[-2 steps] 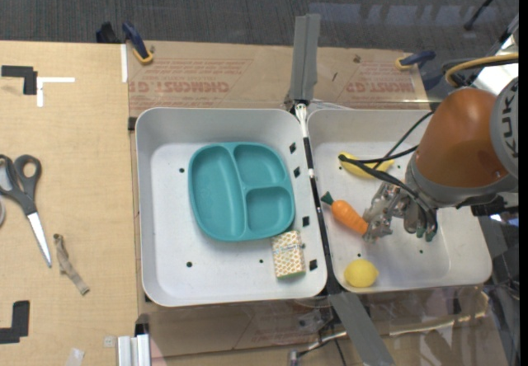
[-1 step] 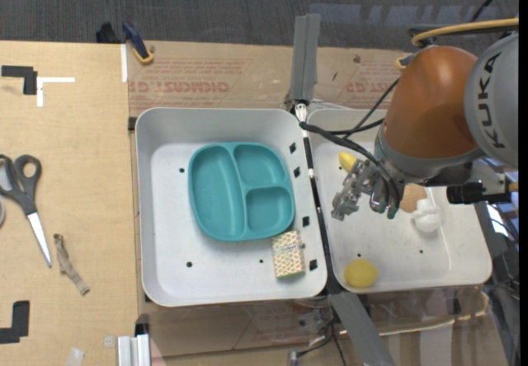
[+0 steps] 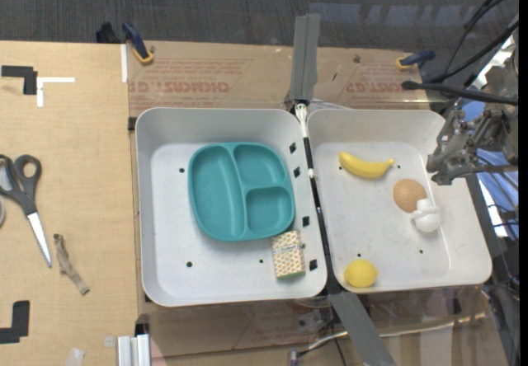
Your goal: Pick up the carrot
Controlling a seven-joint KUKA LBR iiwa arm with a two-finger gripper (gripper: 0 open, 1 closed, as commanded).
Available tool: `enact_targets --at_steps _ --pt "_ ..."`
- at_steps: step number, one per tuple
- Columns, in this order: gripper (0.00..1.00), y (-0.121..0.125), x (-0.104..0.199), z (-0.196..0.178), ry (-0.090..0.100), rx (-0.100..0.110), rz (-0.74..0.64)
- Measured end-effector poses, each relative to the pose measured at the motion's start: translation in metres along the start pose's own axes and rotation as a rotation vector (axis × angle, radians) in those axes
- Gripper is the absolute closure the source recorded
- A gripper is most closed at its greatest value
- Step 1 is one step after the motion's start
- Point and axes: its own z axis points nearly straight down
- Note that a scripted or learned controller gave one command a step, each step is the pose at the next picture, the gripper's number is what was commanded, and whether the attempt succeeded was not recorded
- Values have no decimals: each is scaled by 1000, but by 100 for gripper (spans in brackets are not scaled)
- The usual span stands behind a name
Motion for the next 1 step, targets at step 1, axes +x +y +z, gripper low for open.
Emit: enact_targets --at_steps 1 --pt "100 -8 -20 135 7 0 324"
